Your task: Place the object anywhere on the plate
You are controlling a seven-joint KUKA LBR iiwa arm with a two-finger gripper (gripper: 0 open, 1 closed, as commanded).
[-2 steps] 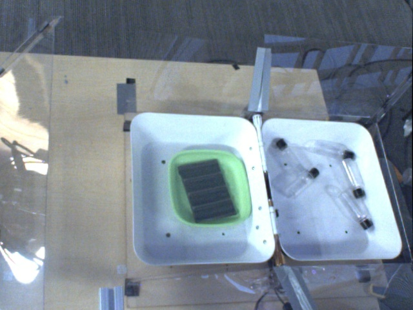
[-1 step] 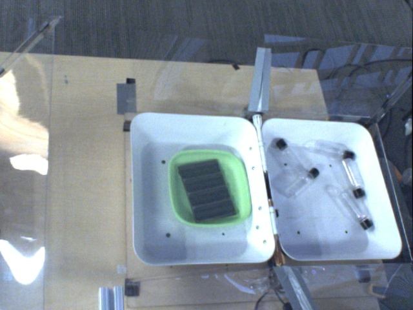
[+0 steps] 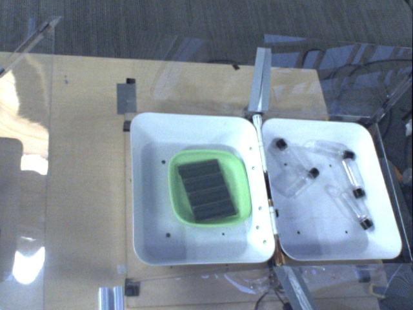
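Plate (image 3: 210,187) and object already sit together: a green, square-ish plate with rounded corners lies in the left bin (image 3: 148,237), just left of the frame's centre, and a dark ribbed slab (image 3: 206,190) rests flat on it, wholly inside the rim. The slab's long axis runs from upper left to lower right, tilted a little off the bin's walls. As things lie, the task looks done, or nearly so.

The right bin (image 3: 381,237), in the right half of the frame, carries several clear tubes with black caps (image 3: 353,179), scattered and mostly well apart from one another. If a further object is meant to go on the plate, it would have to travel leftward over the divider between the bins.

No gripper appears over either bin, so whether it is open or closed cannot be told.

The light wooden bench (image 3: 71,173) stretches out left of the bins, with a glossy reflection across it.
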